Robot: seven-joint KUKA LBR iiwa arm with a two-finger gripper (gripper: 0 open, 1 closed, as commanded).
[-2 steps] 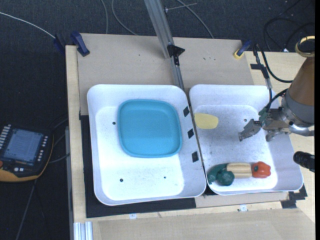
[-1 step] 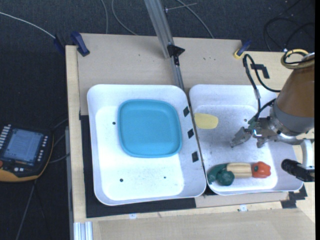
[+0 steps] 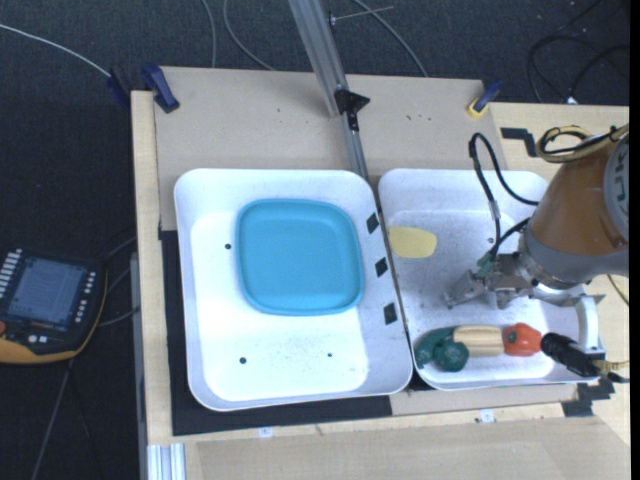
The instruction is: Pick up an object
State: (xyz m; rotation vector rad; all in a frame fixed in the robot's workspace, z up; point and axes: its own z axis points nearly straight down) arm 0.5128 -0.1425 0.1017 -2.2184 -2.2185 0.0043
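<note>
I'm hovering the gripper (image 3: 478, 283) low in the right bin (image 3: 455, 186), mid-floor. Can't tell its grip state from this angle. Nothing visibly between the fingers, so I'm treating this as approach, not lift. Candidates are sitting along the near wall: green piece (image 3: 441, 351), wooden peg (image 3: 478, 341), red piece (image 3: 519, 340); yellow disc (image 3: 412, 241) near the divider. Next move needs a shift toward the near wall, then descending.

Even, bright overhead light; slightly soft focus.
</note>
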